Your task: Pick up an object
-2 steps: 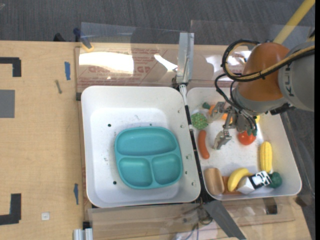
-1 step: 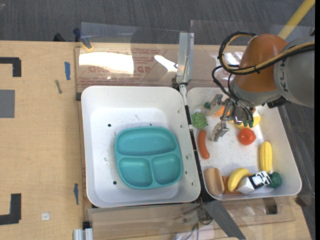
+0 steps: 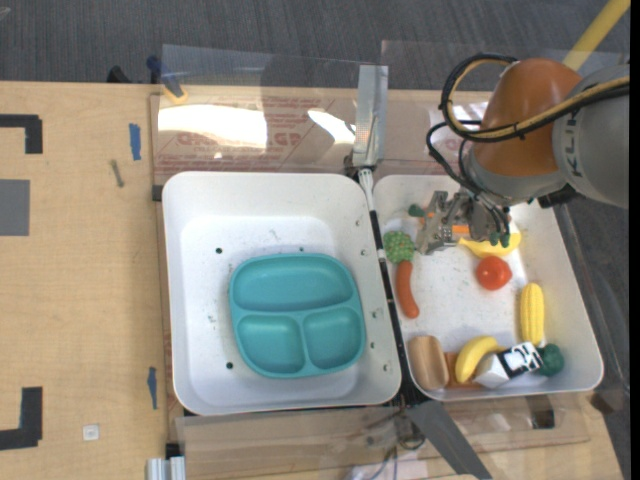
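The right bin (image 3: 575,298) holds several toy foods: a carrot with a green top (image 3: 404,280), a red tomato (image 3: 493,273), a yellow corn cob (image 3: 531,313), a banana (image 3: 474,357), a bread roll (image 3: 429,361), and a black-and-white piece beside a green one (image 3: 527,359). My gripper (image 3: 462,224) hangs low over the back of this bin, just behind the tomato and right of the carrot's top. An orange and yellow piece (image 3: 484,243) lies under its fingers. The frame does not settle whether anything sits between them.
The left bin (image 3: 190,228) holds a teal divided plate (image 3: 297,313). A clear plastic sheet (image 3: 260,118) and an upright metal bracket (image 3: 370,118) stand behind the bins. The arm's orange band (image 3: 525,113) and cables hang over the right bin's back edge.
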{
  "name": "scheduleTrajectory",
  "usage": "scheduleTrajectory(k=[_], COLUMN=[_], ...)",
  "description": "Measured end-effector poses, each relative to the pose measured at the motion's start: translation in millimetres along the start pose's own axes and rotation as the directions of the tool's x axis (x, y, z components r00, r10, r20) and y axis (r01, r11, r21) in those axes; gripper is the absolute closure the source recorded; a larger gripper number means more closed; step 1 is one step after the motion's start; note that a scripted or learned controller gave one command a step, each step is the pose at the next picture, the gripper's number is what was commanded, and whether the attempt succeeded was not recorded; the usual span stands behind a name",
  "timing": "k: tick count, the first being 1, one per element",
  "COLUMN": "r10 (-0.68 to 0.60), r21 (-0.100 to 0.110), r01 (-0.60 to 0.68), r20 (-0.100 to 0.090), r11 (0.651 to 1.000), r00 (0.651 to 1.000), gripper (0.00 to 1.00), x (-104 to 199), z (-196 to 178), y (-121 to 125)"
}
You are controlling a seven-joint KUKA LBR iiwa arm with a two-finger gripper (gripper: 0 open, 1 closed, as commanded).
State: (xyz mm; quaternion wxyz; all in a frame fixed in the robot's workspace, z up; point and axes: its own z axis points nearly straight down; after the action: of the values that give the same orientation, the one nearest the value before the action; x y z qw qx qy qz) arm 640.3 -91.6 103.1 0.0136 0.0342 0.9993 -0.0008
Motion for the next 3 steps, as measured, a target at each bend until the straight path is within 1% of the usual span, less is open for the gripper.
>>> scheduleTrajectory(k=[1,2,3], r10=[0.106,-0.091,-0.093], r21=[-0.002,-0.003,-0.003], r01=[-0.106,0.091,0.093], r20=[-0.009,-0.028,-0.025], r11=[0.994,0.996,0.996], r00=[0.994,0.995,0.995], gripper=[1.0,1.0,0.0], x=[-11,4,3], z=[-114,-53,-54], y=[60,-18,-16])
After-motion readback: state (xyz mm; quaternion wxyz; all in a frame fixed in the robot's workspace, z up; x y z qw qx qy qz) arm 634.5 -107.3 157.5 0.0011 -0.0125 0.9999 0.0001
